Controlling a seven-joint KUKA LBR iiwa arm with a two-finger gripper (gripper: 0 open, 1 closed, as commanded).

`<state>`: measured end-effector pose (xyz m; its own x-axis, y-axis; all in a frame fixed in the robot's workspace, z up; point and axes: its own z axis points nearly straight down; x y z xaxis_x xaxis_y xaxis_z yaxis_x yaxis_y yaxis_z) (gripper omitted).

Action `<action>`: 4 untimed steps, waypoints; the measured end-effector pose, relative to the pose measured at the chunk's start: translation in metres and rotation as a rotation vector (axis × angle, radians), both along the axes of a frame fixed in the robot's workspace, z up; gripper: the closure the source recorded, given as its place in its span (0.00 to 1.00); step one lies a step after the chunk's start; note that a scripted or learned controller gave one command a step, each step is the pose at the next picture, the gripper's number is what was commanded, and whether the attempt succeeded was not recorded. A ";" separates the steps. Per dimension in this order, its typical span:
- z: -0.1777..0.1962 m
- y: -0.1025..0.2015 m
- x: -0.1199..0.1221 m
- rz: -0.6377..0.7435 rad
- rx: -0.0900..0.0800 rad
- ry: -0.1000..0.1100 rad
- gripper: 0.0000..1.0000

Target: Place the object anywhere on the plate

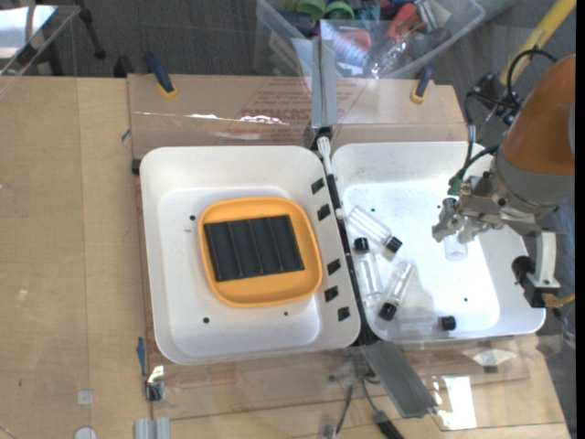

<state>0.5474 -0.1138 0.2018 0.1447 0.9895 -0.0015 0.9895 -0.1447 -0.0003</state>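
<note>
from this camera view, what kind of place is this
Probably a robotics lab test bench. A robot arm reaches over two white bins clamped to a plywood table, with a clear tub of assorted props behind and an orange plate as target.

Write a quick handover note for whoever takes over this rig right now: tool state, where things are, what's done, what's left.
Tool: over the right bin, near its right side; a small clear vial hangs at its tip, though whether it is firmly held is hard to tell.
Plate: orange, with a dark ribbed insert, in the left bin; nothing placed on it.
Other clear vials with black caps lie in the right bin near the divider.
Done: possibly a pick.
Left: carry a vial across to the plate and set it down.
</note>
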 end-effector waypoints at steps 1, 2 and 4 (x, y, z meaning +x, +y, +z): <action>-0.023 0.018 0.064 0.083 0.000 0.000 1.00; -0.017 0.053 0.108 0.158 0.000 -0.001 1.00; 0.006 0.139 0.120 0.508 0.000 -0.004 1.00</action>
<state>0.6672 0.0254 0.2075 -0.3546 0.9350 -0.0021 0.9350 0.3546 0.0033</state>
